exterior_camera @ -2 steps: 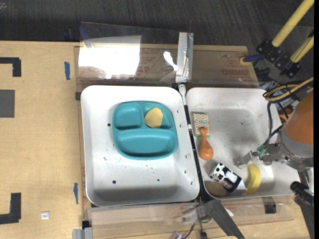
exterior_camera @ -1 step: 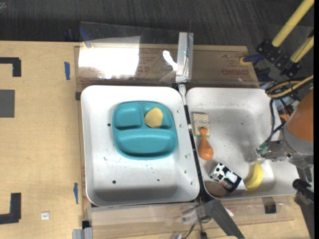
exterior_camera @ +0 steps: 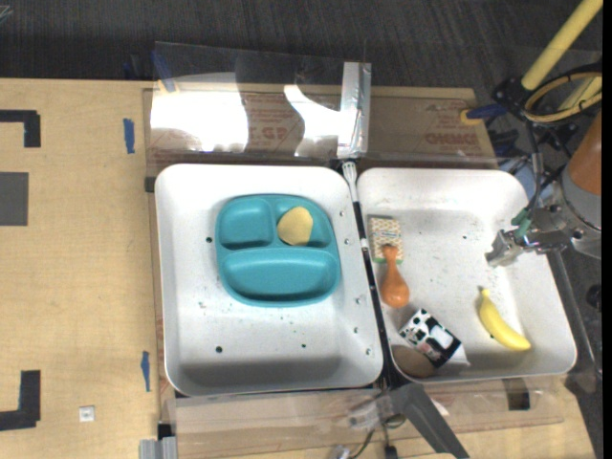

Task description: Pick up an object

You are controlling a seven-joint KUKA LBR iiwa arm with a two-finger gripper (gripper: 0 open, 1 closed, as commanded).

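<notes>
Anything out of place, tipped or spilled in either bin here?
Nothing is clearly spilled or broken. The black-and-white toy lies at the right bin's near edge, partly over a brown item. Both bin floors show dark specks.

A teal tray (exterior_camera: 277, 273) sits in the left bin (exterior_camera: 182, 256); a yellow lump (exterior_camera: 295, 225), perhaps food, rests in its far-right compartment.

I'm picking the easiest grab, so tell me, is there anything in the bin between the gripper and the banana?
Nothing visible. The gripper sits at the right bin's right side, and the banana lies just below it in the camera view with bare bin floor between them. The orange toy and the black-and-white object lie off to the left.
</notes>
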